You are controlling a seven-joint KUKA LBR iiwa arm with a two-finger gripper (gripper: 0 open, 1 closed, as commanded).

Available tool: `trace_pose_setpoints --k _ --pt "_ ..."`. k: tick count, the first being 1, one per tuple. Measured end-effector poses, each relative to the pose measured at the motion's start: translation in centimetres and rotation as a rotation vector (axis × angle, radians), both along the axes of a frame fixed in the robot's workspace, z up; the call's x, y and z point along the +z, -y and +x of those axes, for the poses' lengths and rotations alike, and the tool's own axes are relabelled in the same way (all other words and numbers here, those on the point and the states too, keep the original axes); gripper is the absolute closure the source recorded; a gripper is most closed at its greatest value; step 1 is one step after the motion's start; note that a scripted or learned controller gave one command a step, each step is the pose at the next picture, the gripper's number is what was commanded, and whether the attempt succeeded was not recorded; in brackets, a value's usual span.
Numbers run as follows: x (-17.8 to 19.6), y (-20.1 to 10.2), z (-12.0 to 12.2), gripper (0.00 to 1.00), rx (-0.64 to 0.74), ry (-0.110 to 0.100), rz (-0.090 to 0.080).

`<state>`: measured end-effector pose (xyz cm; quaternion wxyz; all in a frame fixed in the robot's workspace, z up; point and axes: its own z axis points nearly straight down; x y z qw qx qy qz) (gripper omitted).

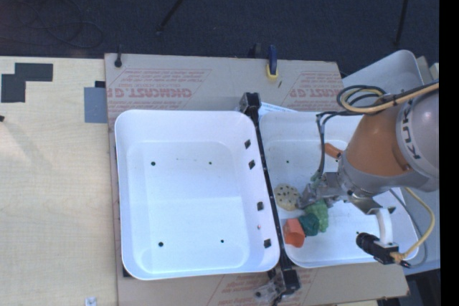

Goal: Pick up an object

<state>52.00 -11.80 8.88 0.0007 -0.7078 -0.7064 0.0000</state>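
A green, leafy-looking object (pixel 318 216) lies in the right bin (pixel 305 147), directly below the gripper (pixel 316 191), with a teal block (pixel 310 225) touching it and an orange block (pixel 293 233) just beyond that. A tan perforated disc (pixel 286 195) sits just left of the gripper; whether the gripper is closed or parted, or grips anything, cannot be told. The left bin (pixel 129 154) lies well apart to the left.

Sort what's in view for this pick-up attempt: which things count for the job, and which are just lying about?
Part of the job:
- gripper, low in the right bin
- green object, just below the gripper
- teal block
- orange block
- round tan disc with holes

Just lying about:
- left bin
- blue clamp on the cardboard's far edge
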Motion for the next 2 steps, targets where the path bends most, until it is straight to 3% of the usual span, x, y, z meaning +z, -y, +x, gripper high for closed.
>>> trace_pose_setpoints --k 1,2 --pt "10.5 -8.0 2.8 1.0 0.012 0.009 0.002" --pt "9.8 -13.5 -2.8 1.0 0.006 -0.008 0.002"
